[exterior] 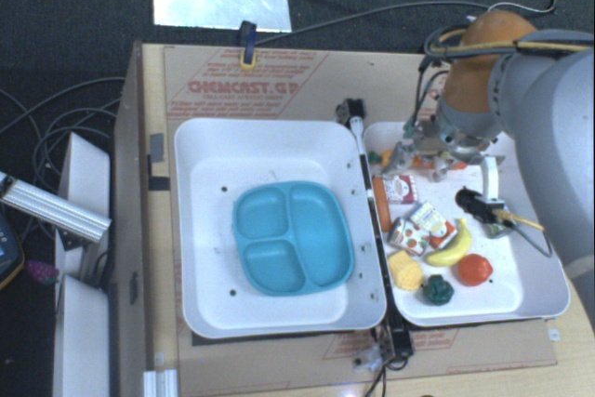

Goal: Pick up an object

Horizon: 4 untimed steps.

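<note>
My end effector [420, 150] hangs low over the upper part of the right bin [544, 293], right of centre in the frame, because the toys are heaped there; its state I cannot tell. Just below it lie a small carton [401, 189], banana [450, 248] and tomato [474, 269]. The blue tray [293, 235] fills the left bin.

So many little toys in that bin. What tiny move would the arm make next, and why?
Probably a short drop straight down. The gripper hangs over the far end of the right bin, close above a small red and white packet. The banana and tomato lie farther off, so the packet seems the nearest thing to try.
</note>
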Each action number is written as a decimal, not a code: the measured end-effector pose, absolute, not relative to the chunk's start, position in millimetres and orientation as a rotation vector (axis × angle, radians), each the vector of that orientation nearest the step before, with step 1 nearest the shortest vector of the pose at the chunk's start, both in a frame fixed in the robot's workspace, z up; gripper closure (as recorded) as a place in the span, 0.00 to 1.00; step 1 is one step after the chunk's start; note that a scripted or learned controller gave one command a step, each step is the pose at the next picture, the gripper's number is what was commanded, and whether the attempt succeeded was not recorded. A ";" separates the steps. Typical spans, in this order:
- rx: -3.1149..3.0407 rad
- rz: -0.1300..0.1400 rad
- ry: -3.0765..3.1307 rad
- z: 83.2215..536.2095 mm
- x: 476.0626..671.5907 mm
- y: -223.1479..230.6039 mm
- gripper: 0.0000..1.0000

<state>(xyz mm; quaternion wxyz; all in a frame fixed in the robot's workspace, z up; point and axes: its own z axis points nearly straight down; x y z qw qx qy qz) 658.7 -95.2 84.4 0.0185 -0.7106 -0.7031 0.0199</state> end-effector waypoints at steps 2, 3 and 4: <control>-2.207 0.062 -2.184 83.9 658.6 -94.4 0.00; -2.197 0.051 -2.180 83.6 659.2 -98.8 0.00; -2.206 0.060 -2.183 83.3 658.7 -94.8 0.00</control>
